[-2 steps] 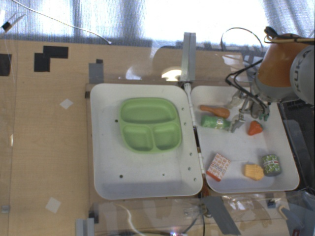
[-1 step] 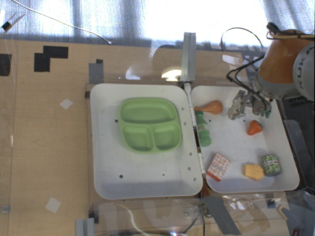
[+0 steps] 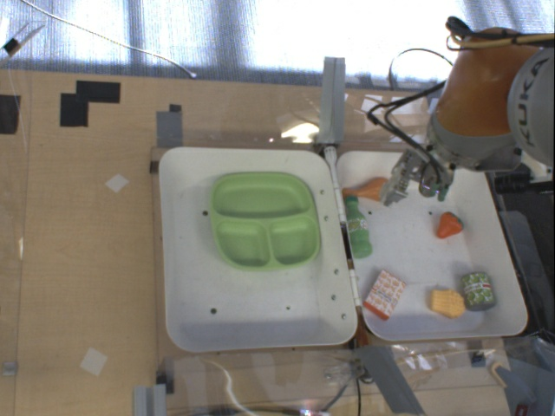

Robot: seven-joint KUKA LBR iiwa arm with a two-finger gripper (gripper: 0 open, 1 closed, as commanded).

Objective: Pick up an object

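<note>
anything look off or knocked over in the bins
One thing: the green bottle in the right bin lies on its side against the divider rather than standing. The green tray sits flat in the left bin, slightly turned. Nothing looks spilled or broken.

Arm (image 3: 486,102): bulky rounded body, orange band over a grey wrist section, dark lettering "KUKA" partly visible on the pale grey casing at far right. Black cables (image 3: 408,85) loop out from the wrist area, thin and curved. Gripper (image 3: 414,183): small metallic grey assembly, blurred, with a short pale finger-like part at its lower left.
</note>
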